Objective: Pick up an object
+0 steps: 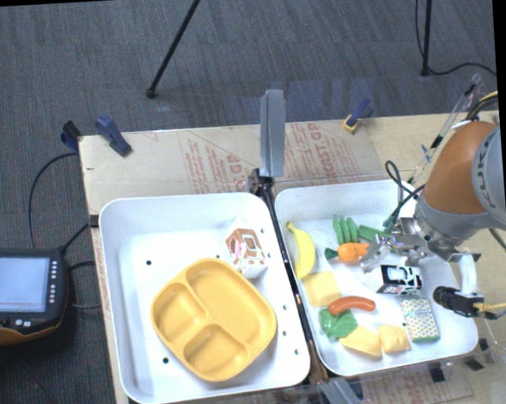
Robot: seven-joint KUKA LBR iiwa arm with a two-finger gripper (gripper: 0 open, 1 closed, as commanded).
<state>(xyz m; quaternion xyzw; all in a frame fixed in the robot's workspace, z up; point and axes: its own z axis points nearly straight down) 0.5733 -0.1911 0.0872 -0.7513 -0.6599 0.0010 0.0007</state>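
Hovering: gripper (401,262), jaw state unclear
Below jaws: black box (401,277)
Risk: crowded carrot (353,252) deflects grasp

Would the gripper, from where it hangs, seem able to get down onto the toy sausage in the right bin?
Probably yes. The gripper hangs over the right bin, just above the sausage, which lies uncovered. The cheese slice and green leaf crowd it closely, so a clean grasp looks uncertain.
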